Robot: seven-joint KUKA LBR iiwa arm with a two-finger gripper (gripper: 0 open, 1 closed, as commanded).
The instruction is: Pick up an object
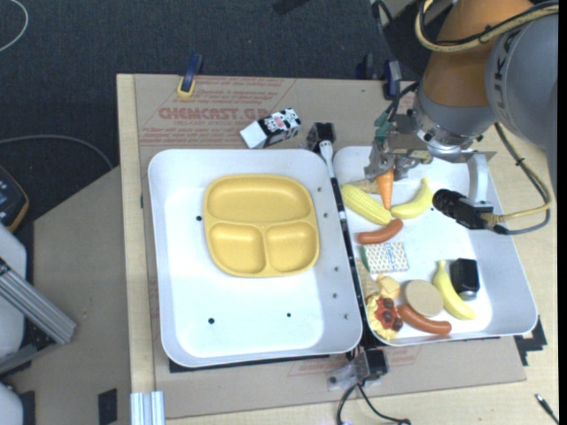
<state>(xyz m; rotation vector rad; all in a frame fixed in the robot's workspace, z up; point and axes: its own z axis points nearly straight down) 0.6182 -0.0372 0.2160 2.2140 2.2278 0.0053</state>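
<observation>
My gripper (388, 166) hangs over the far left corner of the right bin (500, 255). A small orange carrot (385, 186) points down between its fingers, and they look shut on it. Just below the carrot lie a yellow corn cob (364, 204) and a banana (415, 204). Nearer the front lie a red sausage (379, 232), a white checkered wafer (387, 257), a second banana (453, 296), a black block (464, 277), a round biscuit (423, 297), a hot dog (424, 321) and a pizza slice (384, 309).
The left bin (177, 273) holds a yellow divided plate (261, 222). A small black-and-white box (270, 128) lies on the bench behind the left bin. The grey arm with its orange band (469, 25) leans in over the right bin's far side, trailing cables.
</observation>
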